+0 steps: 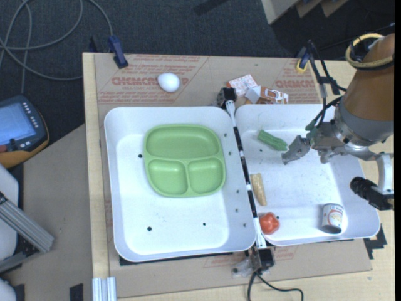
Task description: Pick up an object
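Nothing lifted yet: two-finger gripper [294,150] hangs beside flat green block [272,139]
Whether its jaws are parted cannot be told; grasp and lift remain

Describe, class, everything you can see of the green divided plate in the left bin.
The green divided plate is pale green with rounded corners and looks like matte plastic. It has three compartments: one wide one on the far side and two smaller ones side by side nearer the camera. It lies flat and upright on the floor of the left bin, towards the far side, with nothing in it.
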Robot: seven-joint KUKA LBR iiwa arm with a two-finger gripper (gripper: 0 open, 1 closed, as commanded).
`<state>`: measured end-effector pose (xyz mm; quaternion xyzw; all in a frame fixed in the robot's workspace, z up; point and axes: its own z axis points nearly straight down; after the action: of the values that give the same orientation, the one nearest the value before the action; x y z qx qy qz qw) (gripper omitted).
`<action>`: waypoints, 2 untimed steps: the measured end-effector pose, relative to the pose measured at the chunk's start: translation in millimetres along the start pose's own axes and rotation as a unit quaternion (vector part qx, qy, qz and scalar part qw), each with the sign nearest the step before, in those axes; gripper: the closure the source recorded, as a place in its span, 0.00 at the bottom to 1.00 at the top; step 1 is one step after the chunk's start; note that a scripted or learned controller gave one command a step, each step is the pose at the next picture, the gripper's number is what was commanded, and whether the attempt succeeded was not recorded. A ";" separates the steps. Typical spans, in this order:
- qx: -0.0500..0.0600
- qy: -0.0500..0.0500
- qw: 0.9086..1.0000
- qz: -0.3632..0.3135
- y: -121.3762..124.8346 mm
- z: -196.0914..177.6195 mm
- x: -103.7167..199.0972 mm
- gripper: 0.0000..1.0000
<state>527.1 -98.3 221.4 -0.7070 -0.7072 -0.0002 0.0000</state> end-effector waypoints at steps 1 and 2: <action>0.000 0.000 1.000 0.000 66.6 84.6 -6.1 0.00; 0.000 0.000 1.000 0.000 109.5 137.2 0.4 0.00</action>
<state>636.6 -97.8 84.2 -0.7069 -0.7073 -0.0001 -0.0002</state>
